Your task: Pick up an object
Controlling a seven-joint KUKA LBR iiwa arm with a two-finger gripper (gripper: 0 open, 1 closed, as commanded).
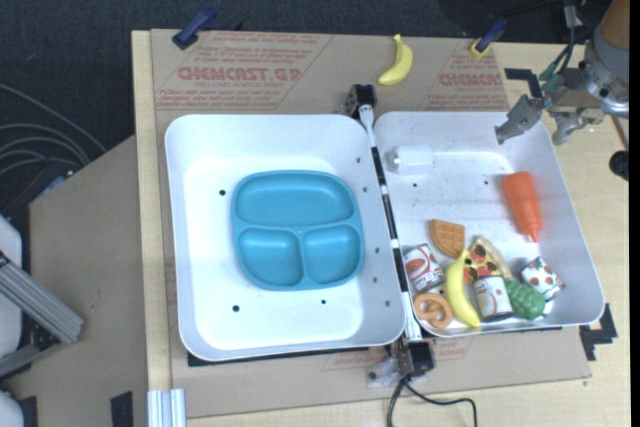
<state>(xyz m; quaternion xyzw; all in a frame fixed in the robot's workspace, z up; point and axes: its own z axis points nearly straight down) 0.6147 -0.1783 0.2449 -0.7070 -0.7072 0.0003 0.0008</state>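
A: Where is the gripper (535, 120) now?
B: Above the right bin's (452, 147) far right corner, fingers spread, empty. Approach step, I judge; the carrot (522, 202) lies just nearer, so descend there.

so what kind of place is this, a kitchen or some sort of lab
Most likely a robotics lab, not a kitchen. Two white bins sit on a board clamped to a bench, a robot gripper hangs over the right one, the food looks like toys, and loose cables lie on dark carpet.
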